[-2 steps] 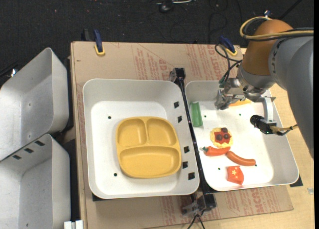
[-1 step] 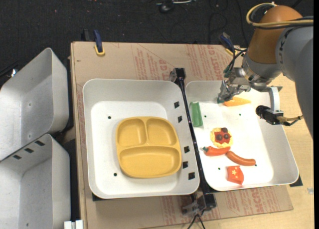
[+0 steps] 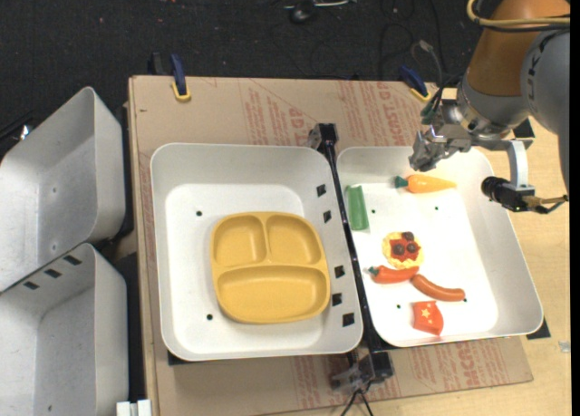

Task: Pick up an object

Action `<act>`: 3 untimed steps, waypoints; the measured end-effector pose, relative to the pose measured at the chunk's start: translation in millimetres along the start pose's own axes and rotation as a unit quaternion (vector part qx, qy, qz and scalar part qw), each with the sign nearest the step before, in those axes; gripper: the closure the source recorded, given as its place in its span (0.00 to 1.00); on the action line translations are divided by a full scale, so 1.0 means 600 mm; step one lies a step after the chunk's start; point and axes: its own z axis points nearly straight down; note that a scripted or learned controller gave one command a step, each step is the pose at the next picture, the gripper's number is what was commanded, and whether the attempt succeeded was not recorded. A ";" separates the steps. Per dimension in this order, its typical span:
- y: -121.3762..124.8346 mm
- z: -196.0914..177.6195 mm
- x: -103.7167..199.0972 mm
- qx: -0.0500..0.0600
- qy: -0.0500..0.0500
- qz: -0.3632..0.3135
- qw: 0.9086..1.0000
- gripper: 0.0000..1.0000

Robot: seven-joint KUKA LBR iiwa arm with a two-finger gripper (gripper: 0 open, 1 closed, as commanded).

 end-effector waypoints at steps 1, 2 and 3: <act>0.002 -0.073 0.000 0.000 0.000 -0.001 1.000 1.00; -0.044 -0.062 0.064 0.004 0.001 -0.002 1.000 1.00; -0.082 -0.077 0.155 0.004 0.002 -0.003 1.000 1.00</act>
